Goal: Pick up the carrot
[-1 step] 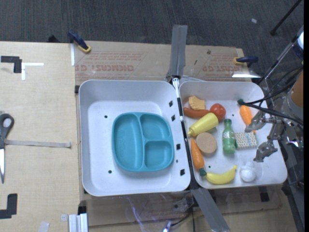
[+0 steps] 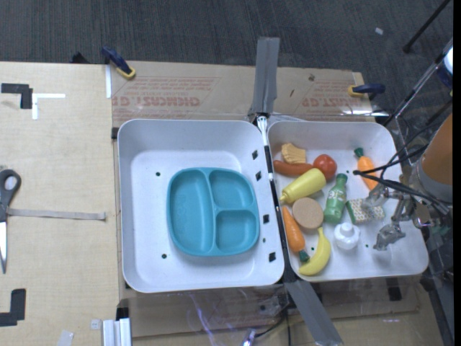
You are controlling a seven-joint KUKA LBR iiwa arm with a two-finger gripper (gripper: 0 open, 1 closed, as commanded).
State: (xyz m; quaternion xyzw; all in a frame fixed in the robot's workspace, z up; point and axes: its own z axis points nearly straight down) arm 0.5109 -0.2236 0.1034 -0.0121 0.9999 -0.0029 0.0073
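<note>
Hovering low in the right bin's [image 2: 414, 262] right side, the claw [image 2: 387, 238] is being seen with nothing visibly held; its opening cannot be told. The carrot [image 2: 292, 229] is lying well left of it, beside the dividing wall, long axis pointing toward the banana [image 2: 318, 258].

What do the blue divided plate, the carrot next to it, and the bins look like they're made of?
The blue divided plate looks like moulded plastic: one even turquoise colour, rounded compartment ridges, soft sheen. The carrot looks like a plastic toy: uniform orange, smooth surface; rubber can't be ruled out. The bins, left and right, look like thin white plastic with rounded corners and faint gloss.
</note>
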